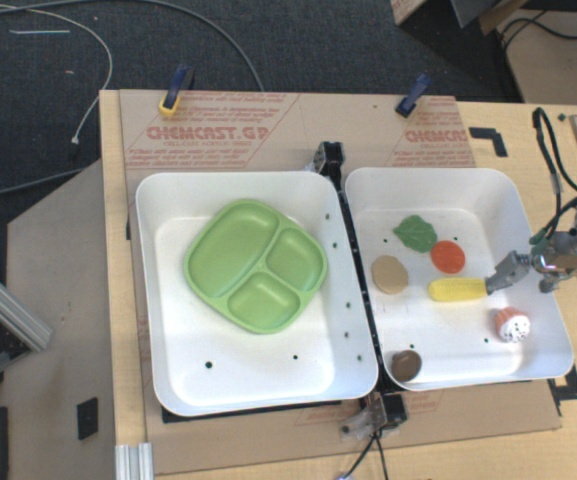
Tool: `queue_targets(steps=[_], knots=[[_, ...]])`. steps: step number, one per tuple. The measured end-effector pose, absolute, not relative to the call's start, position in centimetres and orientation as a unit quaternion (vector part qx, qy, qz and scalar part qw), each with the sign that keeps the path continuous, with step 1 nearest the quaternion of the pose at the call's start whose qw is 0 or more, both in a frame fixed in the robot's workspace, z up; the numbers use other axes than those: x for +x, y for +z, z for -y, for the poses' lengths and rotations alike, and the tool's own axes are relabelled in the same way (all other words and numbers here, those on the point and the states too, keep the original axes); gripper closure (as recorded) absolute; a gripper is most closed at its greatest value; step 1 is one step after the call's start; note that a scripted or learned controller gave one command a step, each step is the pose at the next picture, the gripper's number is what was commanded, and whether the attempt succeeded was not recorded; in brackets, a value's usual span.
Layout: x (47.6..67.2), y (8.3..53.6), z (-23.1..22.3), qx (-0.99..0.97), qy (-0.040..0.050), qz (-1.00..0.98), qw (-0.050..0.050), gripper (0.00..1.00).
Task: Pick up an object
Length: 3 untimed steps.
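Gripper [516,268] at right bin's [488,193] right edge — fingers' state cannot tell. Yellow item [456,290] just left of it; orange ball [449,257] beside, green leaf [415,232] farther. Left bin [168,368] holds green tray [256,265].

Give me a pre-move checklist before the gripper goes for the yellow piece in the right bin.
1. Yellow piece in view, lying flat in the right bin: ok.
2. Gripper close to it, at its right end: ok.
3. Piece between the fingers: not ok, nothing is held.
4. Finger opening: cannot tell, too small and blurred.
5. Room around the piece: ok on the whole; orange-red ball lies just above it, tan round piece to its left, both apart from it.
6. Speckled white ball below the gripper, clear of the piece: ok.
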State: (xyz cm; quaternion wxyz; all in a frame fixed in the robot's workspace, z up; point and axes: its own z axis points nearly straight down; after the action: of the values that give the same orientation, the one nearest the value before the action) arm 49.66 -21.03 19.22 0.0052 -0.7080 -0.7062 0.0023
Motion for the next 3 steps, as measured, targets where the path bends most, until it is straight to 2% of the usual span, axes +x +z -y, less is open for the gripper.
queue_targets(steps=[1, 2, 3], knots=[[49.9, 19.6, 21.0, -0.707, 0.0002, 0.707, 0.002, 0.00], [50.5, 15.0, 20.5, -0.707, 0.0009, 0.707, 0.004, 0.00], [49.7, 8.8, 20.2, -0.707, 0.0014, 0.707, 0.005, 0.00]])
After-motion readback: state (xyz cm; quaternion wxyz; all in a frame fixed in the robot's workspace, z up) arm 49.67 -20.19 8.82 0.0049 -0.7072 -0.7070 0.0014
